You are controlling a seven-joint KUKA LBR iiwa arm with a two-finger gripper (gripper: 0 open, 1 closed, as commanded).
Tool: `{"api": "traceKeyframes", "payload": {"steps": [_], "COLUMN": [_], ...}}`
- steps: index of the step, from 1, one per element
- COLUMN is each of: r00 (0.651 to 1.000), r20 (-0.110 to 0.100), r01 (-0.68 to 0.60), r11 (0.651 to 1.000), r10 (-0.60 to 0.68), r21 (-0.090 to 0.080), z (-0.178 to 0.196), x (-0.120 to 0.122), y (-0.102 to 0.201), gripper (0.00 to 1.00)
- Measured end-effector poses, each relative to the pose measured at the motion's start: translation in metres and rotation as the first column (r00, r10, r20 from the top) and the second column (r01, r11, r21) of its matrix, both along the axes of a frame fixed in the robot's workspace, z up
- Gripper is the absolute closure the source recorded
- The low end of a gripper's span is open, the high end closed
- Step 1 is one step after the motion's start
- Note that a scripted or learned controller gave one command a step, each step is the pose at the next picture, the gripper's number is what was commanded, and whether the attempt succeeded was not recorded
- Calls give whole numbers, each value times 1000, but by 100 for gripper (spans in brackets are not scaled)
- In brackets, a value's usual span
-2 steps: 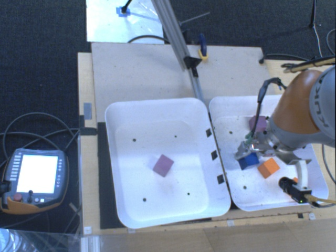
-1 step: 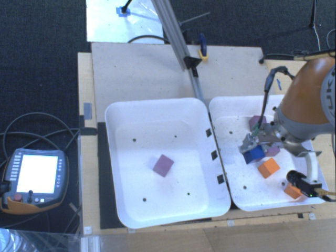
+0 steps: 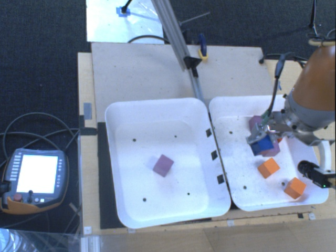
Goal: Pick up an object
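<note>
Camera view, looking down at a slant. Two shallow white bins sit side by side on the bench: left bin (image 3: 126,119) and right bin (image 3: 236,193), rims touching along the middle.

Left bin: one purple cube (image 3: 163,165) lies alone near the centre of the floor, turned slightly off square, well apart from every wall.

Right bin: the arm (image 3: 315,88), orange band above the grey wrist, reaches in from the right. Gripper (image 3: 261,138) hangs over the upper middle part of this bin. A blue cube (image 3: 261,146) sits directly at the gripper's tip, tilted. Whether the fingers are apart or closed on it cannot be told from this angle; the wrist body hides them.

Just beside the blue cube, touching or nearly so on its right, a mauve cube (image 3: 273,150) shows partly. Another mauve block (image 3: 255,122) shows partly at the gripper's upper left, its lower part hidden by the gripper.

Below these, an orange cube (image 3: 269,168) rests on the bin floor, near but apart from the blue one. A second orange cube (image 3: 295,188) lies toward the bin's lower right corner.

Off the bench, at left on the dark floor: a control pendant (image 3: 34,180) with a lit white screen, cables looped round it
</note>
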State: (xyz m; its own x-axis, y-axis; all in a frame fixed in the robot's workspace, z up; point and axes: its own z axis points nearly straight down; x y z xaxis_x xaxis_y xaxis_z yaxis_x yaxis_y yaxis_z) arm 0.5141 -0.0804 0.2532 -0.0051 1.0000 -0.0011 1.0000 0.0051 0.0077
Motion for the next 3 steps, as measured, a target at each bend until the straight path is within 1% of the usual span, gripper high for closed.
{"api": "traceKeyframes", "payload": {"steps": [1,2,3], "r00": [1000,1000,1000], "r20": [-7,-7,-5], "r01": [-5,-4,-4], "r11": [1000,1000,1000], "r10": [5,4,4], "r21": [3,3,3], "z": [-13,-21,-19], "x": [15,37,58], "y": [52,95,135], "gripper": [100,100,100]}}
